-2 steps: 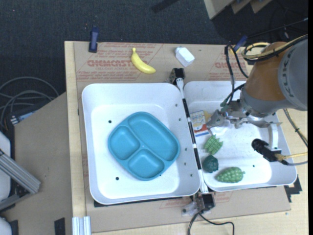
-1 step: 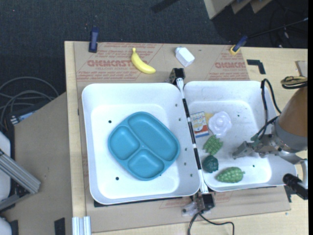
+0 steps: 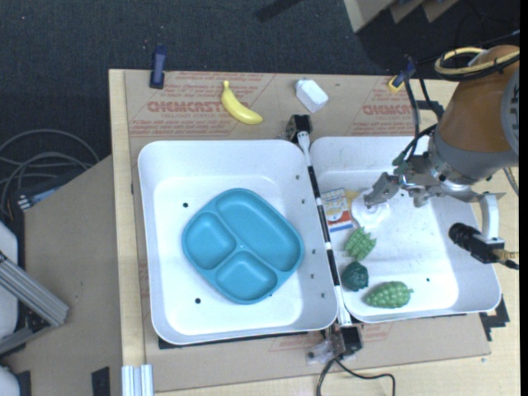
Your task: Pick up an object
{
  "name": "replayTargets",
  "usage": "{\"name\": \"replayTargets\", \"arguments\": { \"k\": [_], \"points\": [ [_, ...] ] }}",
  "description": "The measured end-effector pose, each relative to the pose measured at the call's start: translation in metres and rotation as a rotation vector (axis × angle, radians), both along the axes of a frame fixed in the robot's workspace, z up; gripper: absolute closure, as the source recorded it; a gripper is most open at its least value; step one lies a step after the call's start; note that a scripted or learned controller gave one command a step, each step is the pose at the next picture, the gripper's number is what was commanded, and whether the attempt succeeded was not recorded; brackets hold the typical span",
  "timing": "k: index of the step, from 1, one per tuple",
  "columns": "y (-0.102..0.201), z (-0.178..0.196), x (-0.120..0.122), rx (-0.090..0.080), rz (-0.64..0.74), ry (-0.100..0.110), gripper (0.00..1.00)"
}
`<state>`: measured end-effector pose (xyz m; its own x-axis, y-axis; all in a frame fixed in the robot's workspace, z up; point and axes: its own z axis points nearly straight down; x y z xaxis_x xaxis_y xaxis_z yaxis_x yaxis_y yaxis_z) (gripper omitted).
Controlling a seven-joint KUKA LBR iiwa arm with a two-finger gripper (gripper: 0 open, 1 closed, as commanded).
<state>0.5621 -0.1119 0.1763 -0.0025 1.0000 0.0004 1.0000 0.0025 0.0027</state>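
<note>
**Gripper low in the right bin, no pick confirmed yet**

The arm point(image 3: 474, 126) reaches in from the right of the frame, and its gripper point(image 3: 381, 195) hangs over the upper left part of the right bin point(image 3: 462, 299). A whitish piece sits right at the tip, beside or under it, but the view is too blurred there to say whether it is part of the tool or a loose object. Whether the gripper is spread apart or closed cannot be told, and nothing can be seen held in it.

The candidate objects lie in a loose column down the left side of the right bin. A small carton with an orange-and-white label point(image 3: 333, 204) rests against the divider, just left of the gripper. Below it sits a leafy green toy vegetable point(image 3: 360, 242), then a dark teal round toy point(image 3: 355, 276), and at the lower middle of the bin a bunch of green grapes point(image 3: 388, 294). All four appear to rest on the bin floor.

The left bin point(image 3: 165, 180) holds a blue divided plate point(image 3: 240, 244). On the cardboard behind the bins lie a toy banana point(image 3: 238, 106) and a small white block point(image 3: 312, 96).

As a judgement, the task stands at the approach or descent stage: the gripper is near the carton and the leafy toy, but grasping and lifting both remain to be done.
</note>
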Motion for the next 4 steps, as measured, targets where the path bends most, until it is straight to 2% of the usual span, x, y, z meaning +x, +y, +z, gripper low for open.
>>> {"name": "replayTargets", "arguments": {
  "k": [1,2,3,4],
  "points": [
    [0.015,-0.091,-0.023,0.000,-0.003,0.005,0.00],
    [0.003,-0.084,0.070,-0.001,-0.002,0.001,0.00],
    [-0.032,-0.091,0.105,-0.002,-0.002,0.000,0.00],
    [0.018,-0.091,0.105,0.001,-0.001,0.004,0.00]
  ]
}}
